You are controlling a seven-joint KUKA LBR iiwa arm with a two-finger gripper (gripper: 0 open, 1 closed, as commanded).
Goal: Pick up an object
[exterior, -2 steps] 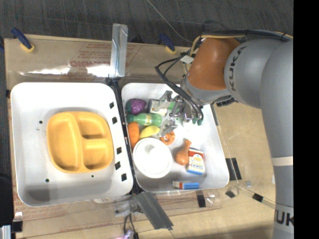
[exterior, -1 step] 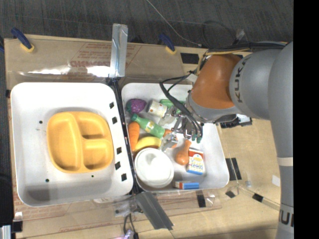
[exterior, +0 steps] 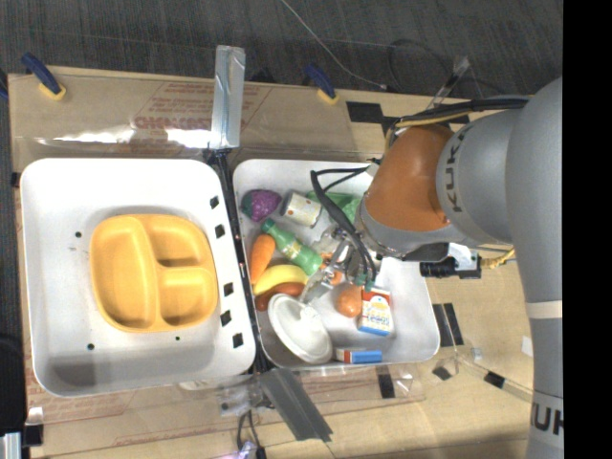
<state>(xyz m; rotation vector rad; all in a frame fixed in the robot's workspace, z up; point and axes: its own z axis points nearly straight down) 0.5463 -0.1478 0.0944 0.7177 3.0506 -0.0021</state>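
Camera view places the claw (exterior: 337,273) low in the right bin (exterior: 421,325), among a tight cluster of objects; whether its fingers are spread or pressed together cannot be told, since wrist and cabling hide them. No object is seen held. The nearest candidates appear to be the green bottle (exterior: 293,246), lying tilted just left of the claw, and an orange ball (exterior: 349,301) just below it, touching a small carton (exterior: 376,313).

The main risk is judged to be crowding: a descent here could land between items, so that two are nudged apart and neither is gripped, or the round ball is squeezed out sideways. The bottle, lying askew, could roll or slip if caught near one end.

Further out, a banana (exterior: 278,277) and a carrot (exterior: 261,253) lie against the bin's left wall, a white bowl (exterior: 298,329) sits below them, a purple object (exterior: 261,204) and a white cup (exterior: 301,209) lie toward the top. Black cables (exterior: 330,187) loop over that upper area and could snag. The left bin (exterior: 57,352) holds a yellow divided tray (exterior: 153,268), well apart. Both bins rest on the desk (exterior: 115,98).
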